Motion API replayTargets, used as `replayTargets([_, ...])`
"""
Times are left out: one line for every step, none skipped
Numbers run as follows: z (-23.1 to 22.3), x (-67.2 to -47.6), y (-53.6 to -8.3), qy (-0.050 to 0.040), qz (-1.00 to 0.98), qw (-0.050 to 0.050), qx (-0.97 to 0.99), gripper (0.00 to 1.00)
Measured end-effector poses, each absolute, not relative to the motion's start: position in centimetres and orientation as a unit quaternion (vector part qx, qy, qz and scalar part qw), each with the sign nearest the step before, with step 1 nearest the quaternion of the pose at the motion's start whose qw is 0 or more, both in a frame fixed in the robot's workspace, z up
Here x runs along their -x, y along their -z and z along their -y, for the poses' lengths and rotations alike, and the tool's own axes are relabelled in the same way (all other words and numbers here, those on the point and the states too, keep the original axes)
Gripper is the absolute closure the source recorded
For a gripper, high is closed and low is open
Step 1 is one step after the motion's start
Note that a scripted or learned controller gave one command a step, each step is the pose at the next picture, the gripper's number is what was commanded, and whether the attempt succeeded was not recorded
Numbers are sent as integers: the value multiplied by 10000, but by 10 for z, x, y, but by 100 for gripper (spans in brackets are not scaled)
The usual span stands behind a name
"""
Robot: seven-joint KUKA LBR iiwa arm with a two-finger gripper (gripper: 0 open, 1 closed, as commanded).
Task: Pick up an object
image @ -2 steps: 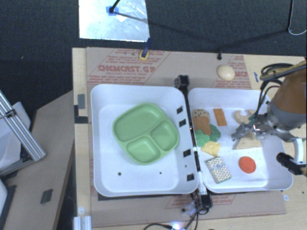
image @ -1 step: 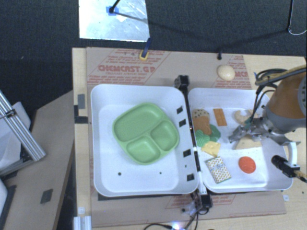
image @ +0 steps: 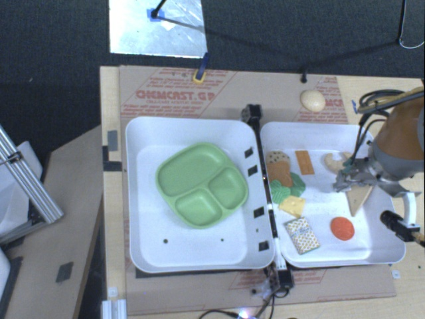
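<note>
My hand (image: 346, 180) hangs low in the right bin (image: 319, 133), right of frame centre; I cannot tell how it is set. Just right of it lies a tan wedge (image: 359, 198), long axis nearly vertical, tip pointing toward the bottom. Below sits an orange disc (image: 342, 228). Further left are a patterned packet (image: 301, 235), yellow piece (image: 292, 207), green leafy pieces (image: 287, 190) and an orange bar (image: 304, 162). The left bin (image: 149, 244) holds a green divided plate (image: 201, 185).

Divided plate (image: 202, 185) in left bin (image: 143, 244); food pieces (image: 285, 185) in right bin (image: 382, 251).
</note>
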State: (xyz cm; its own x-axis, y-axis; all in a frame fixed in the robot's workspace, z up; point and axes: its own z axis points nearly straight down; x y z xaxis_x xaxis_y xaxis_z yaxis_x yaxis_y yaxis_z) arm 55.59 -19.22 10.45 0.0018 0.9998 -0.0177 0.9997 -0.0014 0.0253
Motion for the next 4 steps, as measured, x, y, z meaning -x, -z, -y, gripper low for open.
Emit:
replayTargets([185,-554,-165,-18,-7088,30,-7054,100])
replayTargets([186,-556,-219,-18,-7090,35,-7052,100])
replayTargets([134,-553,-212,-11,-7104,0,-7038,100])
replayTargets([79,-543,-230,-19,-7109,0,-7032,100])
